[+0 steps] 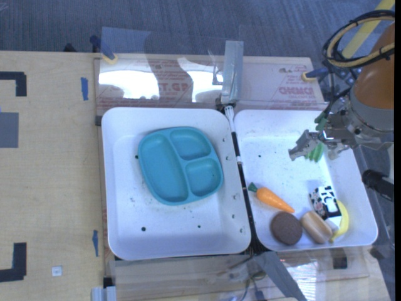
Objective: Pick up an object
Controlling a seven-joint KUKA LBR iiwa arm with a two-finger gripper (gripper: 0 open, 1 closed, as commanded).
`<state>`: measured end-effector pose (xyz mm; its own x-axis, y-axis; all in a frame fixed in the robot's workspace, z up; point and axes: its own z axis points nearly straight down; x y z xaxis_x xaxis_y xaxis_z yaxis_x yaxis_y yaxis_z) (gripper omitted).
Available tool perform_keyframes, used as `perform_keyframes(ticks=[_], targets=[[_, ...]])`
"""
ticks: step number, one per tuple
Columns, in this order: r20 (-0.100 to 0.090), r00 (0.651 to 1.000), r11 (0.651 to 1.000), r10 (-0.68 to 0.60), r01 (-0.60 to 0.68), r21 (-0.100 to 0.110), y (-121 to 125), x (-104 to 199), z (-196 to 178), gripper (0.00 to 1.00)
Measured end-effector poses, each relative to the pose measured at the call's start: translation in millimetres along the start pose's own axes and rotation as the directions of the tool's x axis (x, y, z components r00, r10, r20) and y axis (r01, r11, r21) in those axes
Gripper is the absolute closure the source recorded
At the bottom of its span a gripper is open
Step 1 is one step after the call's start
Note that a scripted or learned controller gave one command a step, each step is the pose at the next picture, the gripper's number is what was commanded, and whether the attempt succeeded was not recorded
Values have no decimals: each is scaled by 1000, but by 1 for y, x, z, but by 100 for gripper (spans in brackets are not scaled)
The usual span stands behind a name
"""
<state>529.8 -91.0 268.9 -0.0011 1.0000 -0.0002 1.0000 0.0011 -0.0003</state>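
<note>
Two white bins side by side on the table (44,168). Left bin (119,224) holds a blue divided plate (180,165), three compartments, lying flat near the centre. Right bin (269,133) holds the loose items, grouped along its near edge: a carrot (272,197) with its green top pointing left, a round brown cookie (286,228) just beside it, a bread roll (316,226) touching the cookie's right, a banana (342,221) at the right rim, and a small black-and-white box (324,200) resting against the banana. Tool (307,148) hovers over the upper right of the right bin, well apart from the items; something green shows at its fingers, but open or closed I cannot tell
</note>
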Motion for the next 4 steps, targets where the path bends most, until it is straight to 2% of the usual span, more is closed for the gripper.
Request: perform_keyframes(ticks=[1, 2, 3, 4], targets=[[-1, 981, 981, 194, -194, 2, -27, 24, -17, 0], [0, 981, 981, 192, -192, 3, -34, 45, 16, 0], [2, 955, 954, 298, -298, 10, -54, -9, 132, 0], [-2, 997, 997, 74, -74, -3, -49, -11, 181, 0]])
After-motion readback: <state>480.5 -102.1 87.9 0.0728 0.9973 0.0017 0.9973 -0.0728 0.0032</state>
